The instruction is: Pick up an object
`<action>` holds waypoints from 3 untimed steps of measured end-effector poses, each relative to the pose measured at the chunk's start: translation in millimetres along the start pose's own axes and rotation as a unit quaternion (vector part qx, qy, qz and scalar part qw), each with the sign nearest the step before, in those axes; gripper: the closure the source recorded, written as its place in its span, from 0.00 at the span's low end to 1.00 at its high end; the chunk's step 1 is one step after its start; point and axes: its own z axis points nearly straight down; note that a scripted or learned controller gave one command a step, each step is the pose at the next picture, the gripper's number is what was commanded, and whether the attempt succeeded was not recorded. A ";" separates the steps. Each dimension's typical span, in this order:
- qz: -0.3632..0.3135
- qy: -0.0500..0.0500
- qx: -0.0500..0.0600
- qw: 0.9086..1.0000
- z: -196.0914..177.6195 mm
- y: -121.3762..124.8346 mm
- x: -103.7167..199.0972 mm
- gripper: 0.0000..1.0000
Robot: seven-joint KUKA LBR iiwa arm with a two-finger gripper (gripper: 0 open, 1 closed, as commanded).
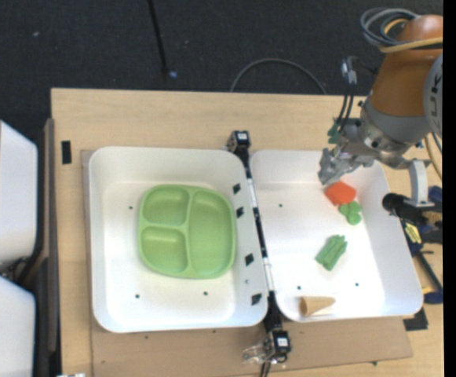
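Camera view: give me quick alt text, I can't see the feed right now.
The gripper hovers over an orange toy in the right bin, near a green toy and a cone. The left bin holds a green divided plate.

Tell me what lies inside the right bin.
The right bin holds an orange piece, a small green piece, a green bunch and a tan cone. The gripper covers the orange piece's upper edge.

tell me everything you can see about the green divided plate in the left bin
The green divided plate is pale lime, plastic-looking, a rounded rectangle with raised ridges splitting it into three compartments: one long section and two smaller ones. It lies flat, right side up, slightly rotated, near the middle of the left bin, resting on its white floor. Nothing sits in it or touches it besides the bin.
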 end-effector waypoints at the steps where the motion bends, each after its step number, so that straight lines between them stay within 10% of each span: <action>1: -0.001 0.001 0.000 1.000 3.2 -9.2 61.5 1.00; 3: -0.001 0.000 0.000 1.000 11.5 -28.5 177.2 1.00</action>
